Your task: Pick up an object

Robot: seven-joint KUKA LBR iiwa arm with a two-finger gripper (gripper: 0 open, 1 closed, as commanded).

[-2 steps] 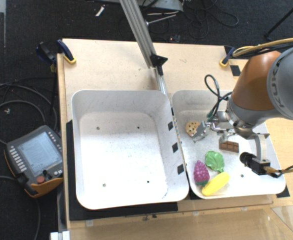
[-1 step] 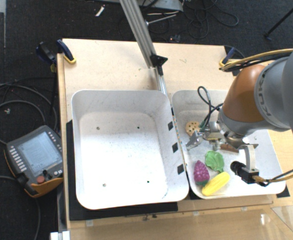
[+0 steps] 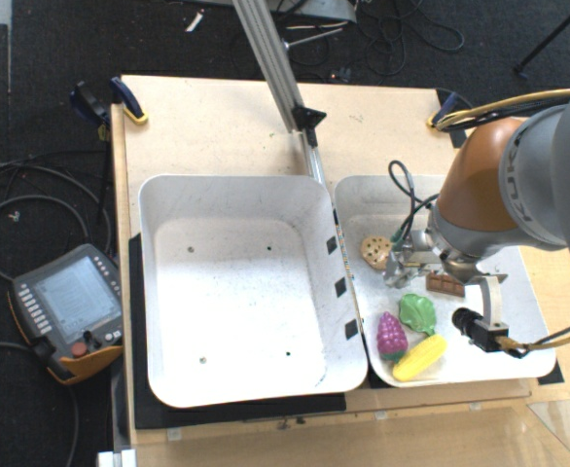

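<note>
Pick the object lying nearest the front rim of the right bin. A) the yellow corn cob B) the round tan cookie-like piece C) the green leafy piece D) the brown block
A: the yellow corn cob lies lowest in the right bin, below the green leafy piece and beside the purple grapes.

The left bin [image 3: 168, 261] lies open; toys [image 3: 407, 334] crowd the right bin [image 3: 363, 197].

White bins [image 3: 168, 202] on a pale tan tabletop [image 3: 217, 125]; purple grapes [image 3: 392, 335], green leafy toy [image 3: 418, 311], yellow corn [image 3: 420, 357], tan dotted cookie [image 3: 374, 250], brown bar [image 3: 445, 284].
</note>
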